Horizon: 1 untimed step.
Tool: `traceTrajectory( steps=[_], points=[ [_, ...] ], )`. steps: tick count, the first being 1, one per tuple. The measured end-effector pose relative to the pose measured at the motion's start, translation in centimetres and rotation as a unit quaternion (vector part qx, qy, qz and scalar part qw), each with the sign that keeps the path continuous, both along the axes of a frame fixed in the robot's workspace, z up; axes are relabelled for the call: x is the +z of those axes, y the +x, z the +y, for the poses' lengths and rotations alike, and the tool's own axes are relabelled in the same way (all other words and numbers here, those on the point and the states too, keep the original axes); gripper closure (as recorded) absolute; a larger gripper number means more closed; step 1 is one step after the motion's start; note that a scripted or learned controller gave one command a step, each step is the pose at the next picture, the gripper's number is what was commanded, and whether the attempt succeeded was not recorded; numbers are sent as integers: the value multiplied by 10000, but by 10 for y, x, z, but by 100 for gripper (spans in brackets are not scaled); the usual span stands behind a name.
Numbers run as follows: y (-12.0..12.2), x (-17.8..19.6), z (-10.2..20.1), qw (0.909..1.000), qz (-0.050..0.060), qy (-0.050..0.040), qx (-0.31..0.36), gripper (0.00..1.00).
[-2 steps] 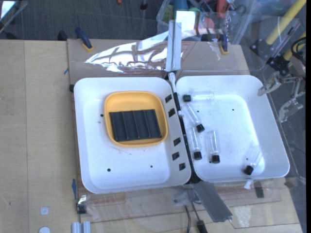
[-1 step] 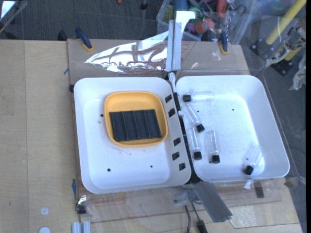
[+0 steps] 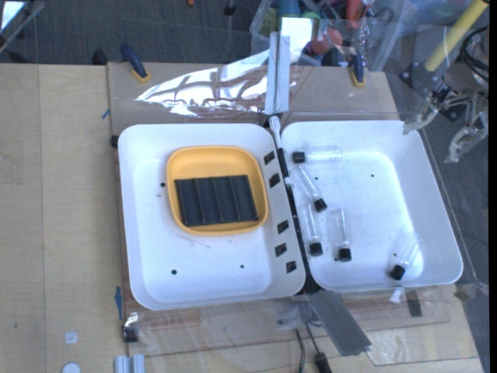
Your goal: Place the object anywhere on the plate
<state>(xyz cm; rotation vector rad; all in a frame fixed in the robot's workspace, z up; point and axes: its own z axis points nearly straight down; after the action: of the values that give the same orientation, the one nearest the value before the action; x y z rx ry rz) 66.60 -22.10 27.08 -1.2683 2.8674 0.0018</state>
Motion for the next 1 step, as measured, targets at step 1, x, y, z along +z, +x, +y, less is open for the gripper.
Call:
traceTrajectory(
  steps=[1],
  points=[
    [-28,13,0,9962,0,-6,872,0]
  ],
)
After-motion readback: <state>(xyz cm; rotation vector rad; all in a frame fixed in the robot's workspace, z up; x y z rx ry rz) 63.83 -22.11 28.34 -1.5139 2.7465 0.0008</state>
